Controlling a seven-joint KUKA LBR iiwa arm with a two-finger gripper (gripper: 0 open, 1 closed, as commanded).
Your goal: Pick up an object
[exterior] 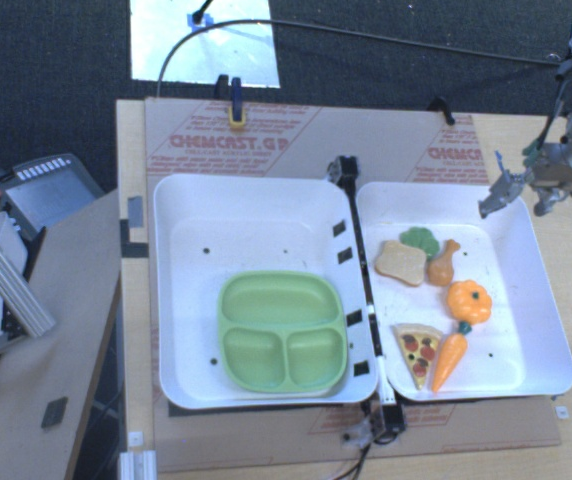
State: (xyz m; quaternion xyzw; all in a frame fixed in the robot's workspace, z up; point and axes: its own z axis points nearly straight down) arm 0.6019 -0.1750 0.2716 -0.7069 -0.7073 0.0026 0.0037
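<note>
In the right bin point(536, 298) lie a bread slice point(399, 264), a green broccoli piece point(422, 238), a drumstick point(443, 261), an orange pumpkin point(468, 301), a carrot point(448, 359) and a pizza slice point(418, 352), clustered close together, while the left bin point(196, 228) holds a green divided plate point(283, 331). The gripper point(522, 196) hangs with its fingers spread and nothing between them over the right bin's far right corner, apart from the toys. The brown board point(266, 133) beneath the bins reads "CHEMCAST GP" in red, on a bench over dark carpet point(46, 58).

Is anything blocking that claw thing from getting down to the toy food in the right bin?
Nothing visible does. The end effector hangs over the right bin's upper right corner, with bare white floor between it and the chicken drumstick, the nearest toy.
</note>
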